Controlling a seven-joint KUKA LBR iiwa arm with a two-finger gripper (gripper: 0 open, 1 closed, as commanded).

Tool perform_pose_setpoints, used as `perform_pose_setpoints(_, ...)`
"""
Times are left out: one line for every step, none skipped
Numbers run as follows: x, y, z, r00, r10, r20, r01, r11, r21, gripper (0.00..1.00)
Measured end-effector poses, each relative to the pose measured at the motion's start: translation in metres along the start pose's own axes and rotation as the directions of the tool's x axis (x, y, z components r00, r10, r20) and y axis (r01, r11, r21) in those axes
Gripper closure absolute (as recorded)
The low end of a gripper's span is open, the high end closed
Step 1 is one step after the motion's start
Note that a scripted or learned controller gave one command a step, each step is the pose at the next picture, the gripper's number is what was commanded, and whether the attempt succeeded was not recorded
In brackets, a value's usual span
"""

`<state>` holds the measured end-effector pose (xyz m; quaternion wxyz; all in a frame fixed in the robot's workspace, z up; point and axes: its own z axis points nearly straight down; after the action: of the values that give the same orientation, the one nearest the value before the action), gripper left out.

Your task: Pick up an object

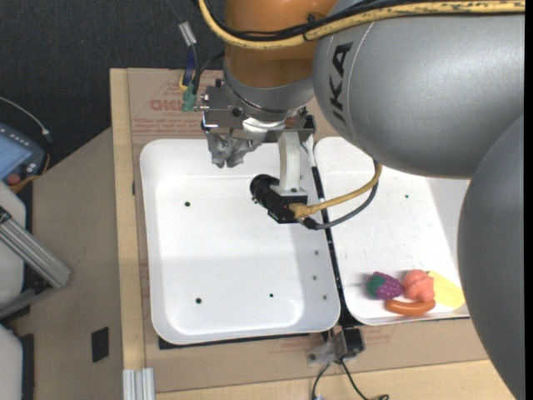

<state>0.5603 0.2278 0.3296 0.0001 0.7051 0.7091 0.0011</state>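
Observation:
Several toy foods lie together at the front of the right bin (391,215): a purple bunch of grapes (384,286), a pink-orange fruit (419,284), a yellow piece (450,292) and an orange sausage-shaped piece (410,307). My gripper (230,152) hangs over the far edge of the left bin (163,307), well away from those toys. It sits under the orange band of the arm. I see nothing in it.
A black unit (272,197) with a yellow cable hangs off the wrist over the divide between the bins. The big grey arm covers the upper right. A cardboard sheet (125,223) lies under the bins. Metal rails (29,248) stand at the left.

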Motion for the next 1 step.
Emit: perform_pose_setpoints(-0.0044,0.0093,0.0937,1.000,0.007,0.006,-0.007,1.000,0.013,1.00)
